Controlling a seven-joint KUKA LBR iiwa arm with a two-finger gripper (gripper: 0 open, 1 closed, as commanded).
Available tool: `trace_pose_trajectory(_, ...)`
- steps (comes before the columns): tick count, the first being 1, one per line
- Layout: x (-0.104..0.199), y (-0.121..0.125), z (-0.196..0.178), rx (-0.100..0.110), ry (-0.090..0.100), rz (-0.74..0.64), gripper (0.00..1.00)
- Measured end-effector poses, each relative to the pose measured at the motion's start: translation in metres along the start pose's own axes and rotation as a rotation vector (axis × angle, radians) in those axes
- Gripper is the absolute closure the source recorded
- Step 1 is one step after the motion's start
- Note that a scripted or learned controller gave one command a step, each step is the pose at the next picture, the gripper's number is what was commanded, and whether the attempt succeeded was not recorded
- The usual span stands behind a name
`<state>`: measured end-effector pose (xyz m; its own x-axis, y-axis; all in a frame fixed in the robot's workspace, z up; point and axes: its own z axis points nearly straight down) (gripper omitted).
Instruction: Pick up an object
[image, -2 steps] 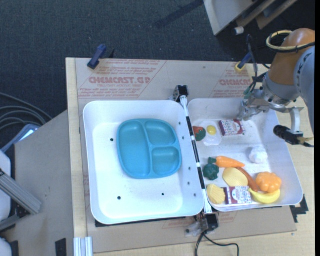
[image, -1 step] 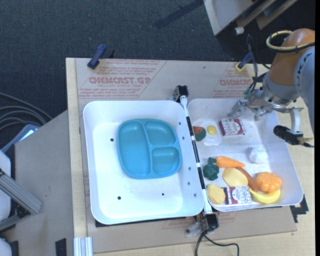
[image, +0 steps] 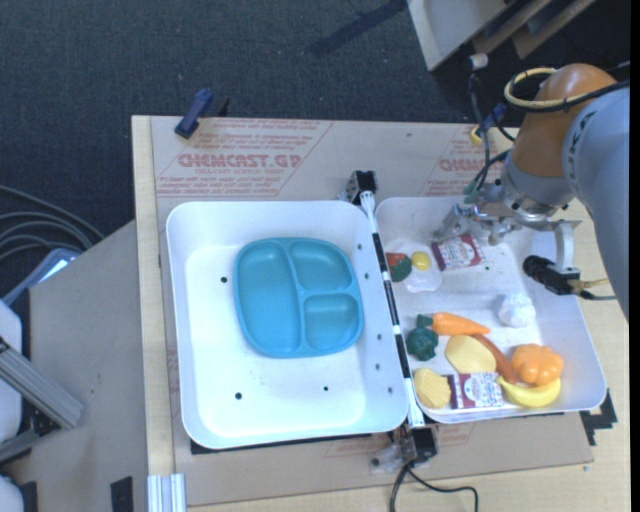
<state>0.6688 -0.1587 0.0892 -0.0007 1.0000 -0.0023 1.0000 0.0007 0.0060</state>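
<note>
Toys heaped near: banana (image: 530, 393), carrot (image: 460, 324), broccoli (image: 422, 343); farther, packet (image: 458, 253) in right bin (image: 585, 340), just under gripper (image: 478, 222); finger state unreadable; risk: thin flat packet, likely to slide instead of lifting.

I see dark grey carpet floor (image: 90, 70) around the pale board-topped counter (image: 260, 165); grey cables (image: 40, 215) curl beyond its left edge.
</note>
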Motion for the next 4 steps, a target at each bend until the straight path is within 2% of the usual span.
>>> trace_pose_trajectory(1,0.0,0.001,-0.011,-0.004,-0.001,-0.001,1.0)
trace_pose_trajectory(2,0.0,0.001,-0.011,-0.003,-0.001,-0.001,0.0)
trace_pose_trajectory(3,0.052,-0.002,0.004,0.008,0.004,0.0,0.0)
trace_pose_trajectory(4,0.052,0.001,-0.013,0.0,0.005,-0.002,1.0)
